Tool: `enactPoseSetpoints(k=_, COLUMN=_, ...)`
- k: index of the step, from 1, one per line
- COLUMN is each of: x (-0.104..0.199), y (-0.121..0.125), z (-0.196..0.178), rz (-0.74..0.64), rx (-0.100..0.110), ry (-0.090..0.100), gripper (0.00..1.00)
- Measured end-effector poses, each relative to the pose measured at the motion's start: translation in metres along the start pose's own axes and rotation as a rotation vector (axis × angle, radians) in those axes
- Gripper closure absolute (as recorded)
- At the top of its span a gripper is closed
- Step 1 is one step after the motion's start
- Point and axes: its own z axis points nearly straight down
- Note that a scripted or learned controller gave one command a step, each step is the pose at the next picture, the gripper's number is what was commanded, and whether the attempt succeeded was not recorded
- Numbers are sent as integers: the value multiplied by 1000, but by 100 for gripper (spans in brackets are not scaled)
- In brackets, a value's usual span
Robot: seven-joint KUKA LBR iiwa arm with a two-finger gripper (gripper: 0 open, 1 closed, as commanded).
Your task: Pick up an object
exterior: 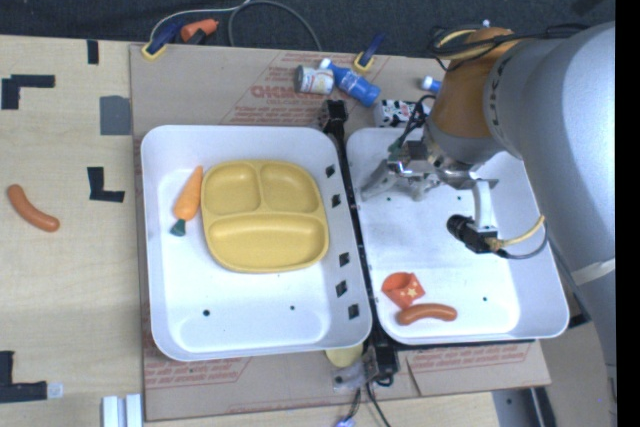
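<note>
One arm [560, 115] low over right bin [520, 310]

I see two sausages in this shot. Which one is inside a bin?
The sausage at the near edge of the right bin, beside the red piece. The other sausage lies out on the wooden bench, far left.

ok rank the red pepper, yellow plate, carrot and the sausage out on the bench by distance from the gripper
From the gripper:
1. red pepper, right bin, near front
2. yellow plate, left bin's middle
3. carrot, left of the plate
4. sausage, far left on the bench
</note>
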Motion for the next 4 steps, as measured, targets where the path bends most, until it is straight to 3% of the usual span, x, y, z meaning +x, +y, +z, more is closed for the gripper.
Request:
enactPoseSetpoints(k=1, x=-4, y=42, z=1, rz=-3, rx=2, ry=1, gripper=0)
enactPoseSetpoints(k=4, x=2, y=30, z=1, rz=1, rx=2, ry=0, gripper=0)
